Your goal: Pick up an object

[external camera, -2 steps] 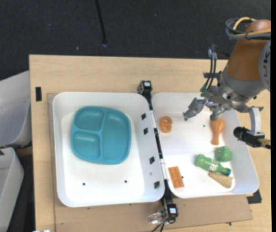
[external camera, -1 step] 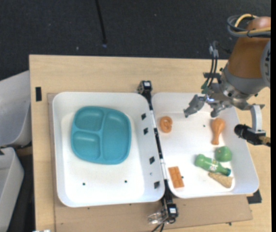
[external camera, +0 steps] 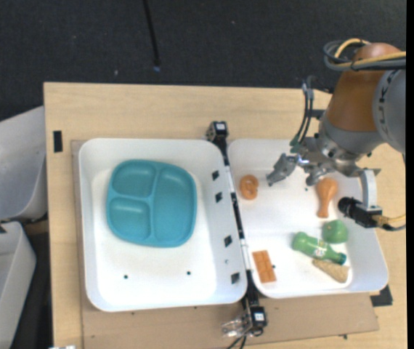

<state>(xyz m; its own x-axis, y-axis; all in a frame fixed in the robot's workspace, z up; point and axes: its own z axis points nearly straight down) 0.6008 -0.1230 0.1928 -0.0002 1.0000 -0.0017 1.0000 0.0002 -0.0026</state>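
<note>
Near the middle of the right bin [external camera: 367,267], an orange drumstick-shaped toy [external camera: 326,194] lies just under the wrist, its rounded head up by the gripper and its shaft pointing down the view. No object is singled out by the task, and this toy is the closest candidate. The gripper [external camera: 299,169] hangs above the bin's upper part, one finger [external camera: 280,170] splayed out to the view's left and the other nearer the toy; they look spread apart with nothing between them, though the wrist hides part of the mechanism.

Left of the gripper, a small orange lump [external camera: 248,187] sits close to the divider. Lower in the bin lie a green bottle-like piece [external camera: 314,246], a rounder green piece [external camera: 334,230] touching or just beside it, a tan wedge [external camera: 332,270] at the bottom wall, and a flat orange block [external camera: 264,266] near the bottom-left corner. The left bin [external camera: 91,282] carries a teal sectioned plate [external camera: 152,202].

My judgement is that this is the approach step: the grasp has not begun. The next move calls for choosing a target, centring the open fingers over it, turning the wrist so they straddle its narrow side, and descending. The toy's thin shaft offers the easier hold; the crowded green pieces risk a bumped, failed closure.
</note>
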